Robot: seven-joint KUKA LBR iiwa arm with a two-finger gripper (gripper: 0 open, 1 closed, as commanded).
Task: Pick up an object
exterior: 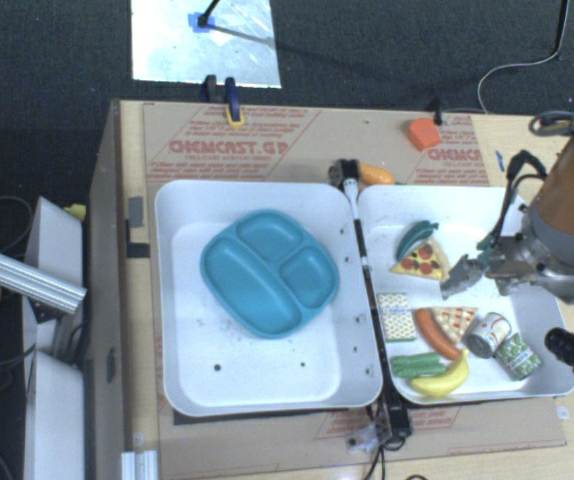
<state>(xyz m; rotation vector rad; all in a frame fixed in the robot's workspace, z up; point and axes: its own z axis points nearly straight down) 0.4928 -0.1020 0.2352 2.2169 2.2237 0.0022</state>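
My gripper [459, 278] hangs over the middle of the right bin [467, 203], coming in from the right. Nothing shows in it. Just left of it lies a pizza slice with a green crust [421, 252]. Below it sit a second pizza slice [457, 320] and a silver can [485, 333]. A green-labelled can [517, 356] lies to the lower right. Along the bin's near side are a red sausage [436, 333], a patterned cracker [395, 316], a green vegetable [417, 364] and a banana [445, 378].
The left bin [197, 368] holds a blue divided plate [270, 271]. An orange block [423, 133] rests on the bench behind the bins. A small orange item [375, 176] sits at the rim where the bins meet.
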